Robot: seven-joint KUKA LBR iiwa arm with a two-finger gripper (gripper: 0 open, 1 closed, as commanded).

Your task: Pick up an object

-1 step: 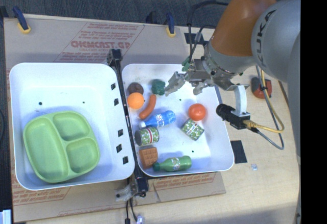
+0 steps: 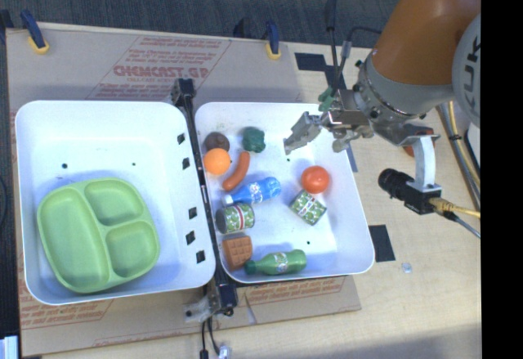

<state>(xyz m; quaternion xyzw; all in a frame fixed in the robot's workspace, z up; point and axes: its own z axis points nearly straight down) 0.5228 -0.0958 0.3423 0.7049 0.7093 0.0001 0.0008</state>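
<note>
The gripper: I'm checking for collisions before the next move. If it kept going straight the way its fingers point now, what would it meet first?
The gripper points left and down over the right bin. The dark green toy lies first in that line, though bare bin floor may come first if it descends steeply; depth is unclear.

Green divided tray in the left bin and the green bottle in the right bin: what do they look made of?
Green divided tray: looks like moulded plastic, matte to satin, one even pale green with soft rounded compartment edges. Green bottle: probably glossy toy plastic, with bright highlights along its side and a label band; too small to be sure. White bins: smooth, likely plastic too.
</note>
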